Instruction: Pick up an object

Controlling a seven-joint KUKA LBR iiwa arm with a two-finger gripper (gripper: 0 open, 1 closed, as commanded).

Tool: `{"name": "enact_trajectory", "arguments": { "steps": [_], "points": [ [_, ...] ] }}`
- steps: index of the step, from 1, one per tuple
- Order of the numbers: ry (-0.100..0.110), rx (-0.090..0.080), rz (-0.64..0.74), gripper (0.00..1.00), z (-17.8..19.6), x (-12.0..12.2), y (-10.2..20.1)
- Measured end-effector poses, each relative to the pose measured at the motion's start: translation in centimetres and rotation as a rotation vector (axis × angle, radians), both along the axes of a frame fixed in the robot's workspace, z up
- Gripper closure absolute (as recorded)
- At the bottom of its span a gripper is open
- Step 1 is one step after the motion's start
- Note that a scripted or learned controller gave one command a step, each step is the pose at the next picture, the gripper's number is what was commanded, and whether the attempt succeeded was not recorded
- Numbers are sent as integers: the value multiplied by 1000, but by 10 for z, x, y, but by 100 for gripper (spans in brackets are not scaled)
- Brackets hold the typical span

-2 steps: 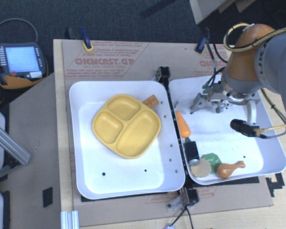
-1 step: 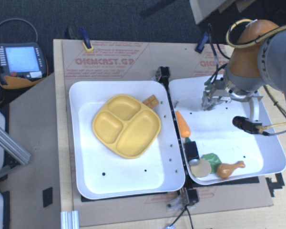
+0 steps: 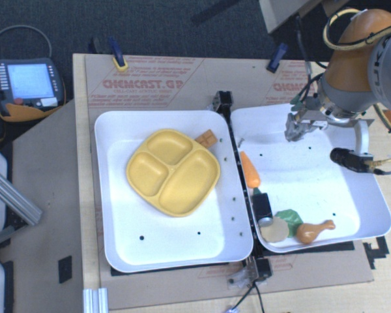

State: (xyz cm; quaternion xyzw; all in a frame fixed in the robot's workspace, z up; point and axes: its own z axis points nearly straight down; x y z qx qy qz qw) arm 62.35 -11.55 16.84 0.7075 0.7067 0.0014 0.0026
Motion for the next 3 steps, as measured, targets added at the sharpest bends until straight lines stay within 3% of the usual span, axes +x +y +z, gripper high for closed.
{"name": "enact_trajectory", "arguments": {
  "steps": [1,2,3],
  "points": [
    [0,1,3,100,52,-1,10],
    [1,1,2,100,69,0,10],
    [9,4,7,100,58,-16,66]
  ]
}}
